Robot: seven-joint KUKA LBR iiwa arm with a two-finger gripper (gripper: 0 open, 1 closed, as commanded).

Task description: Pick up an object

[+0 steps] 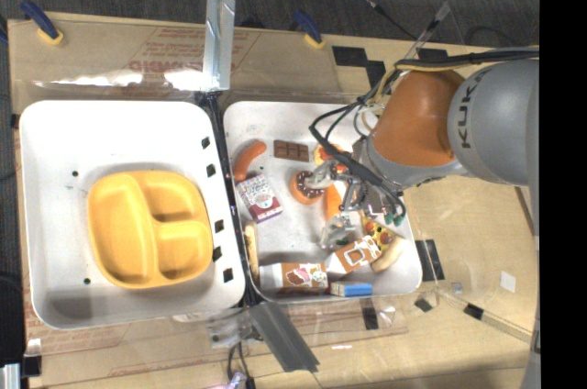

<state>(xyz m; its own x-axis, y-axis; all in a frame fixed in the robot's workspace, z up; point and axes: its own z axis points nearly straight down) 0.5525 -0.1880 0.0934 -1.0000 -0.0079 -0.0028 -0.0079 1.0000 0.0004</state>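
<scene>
Grey arm (486,116) overhangs hot dog (248,158), tilted up-right.

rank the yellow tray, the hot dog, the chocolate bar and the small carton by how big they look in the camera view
1. yellow tray, by far the largest
2. small carton
3. hot dog, close to the carton, so that order is unsure
4. chocolate bar, smallest

Pretty evenly lit from overhead, kinda flat light. The white left bin (55,194) is bright, nearly washed out on its floor, with a soft grey shadow in its near left corner. Glare streaks on the clear tape (138,77) along the far edge. The orange band (417,126) has a soft sheen. Whole frame is low-res and a bit soft, so small items in the right bin (293,236) look mushy.
</scene>
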